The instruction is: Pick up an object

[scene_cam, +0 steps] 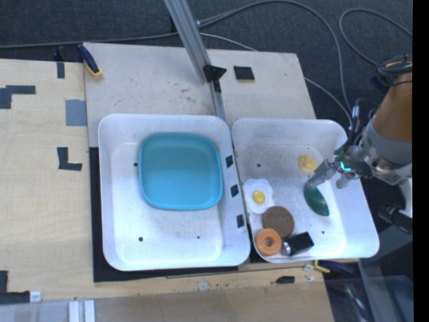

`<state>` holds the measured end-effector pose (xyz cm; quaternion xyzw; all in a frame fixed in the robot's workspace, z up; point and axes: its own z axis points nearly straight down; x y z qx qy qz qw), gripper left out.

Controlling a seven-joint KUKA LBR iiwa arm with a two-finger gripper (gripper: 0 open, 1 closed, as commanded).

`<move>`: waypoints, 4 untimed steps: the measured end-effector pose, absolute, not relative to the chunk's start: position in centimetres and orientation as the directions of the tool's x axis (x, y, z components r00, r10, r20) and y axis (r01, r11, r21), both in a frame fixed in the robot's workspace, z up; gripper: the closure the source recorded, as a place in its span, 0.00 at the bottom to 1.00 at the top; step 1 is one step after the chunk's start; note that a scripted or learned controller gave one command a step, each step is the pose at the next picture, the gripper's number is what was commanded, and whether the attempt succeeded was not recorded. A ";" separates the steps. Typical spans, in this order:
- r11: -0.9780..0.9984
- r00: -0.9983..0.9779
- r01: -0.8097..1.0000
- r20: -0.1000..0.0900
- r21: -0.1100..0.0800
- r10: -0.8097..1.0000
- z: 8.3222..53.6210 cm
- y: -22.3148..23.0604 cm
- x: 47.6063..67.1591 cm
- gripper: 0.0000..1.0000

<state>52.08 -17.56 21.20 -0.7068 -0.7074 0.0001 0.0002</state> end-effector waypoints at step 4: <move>0.001 -0.001 1.000 -0.001 0.000 1.000 8.9 -16.9 53.4 0.00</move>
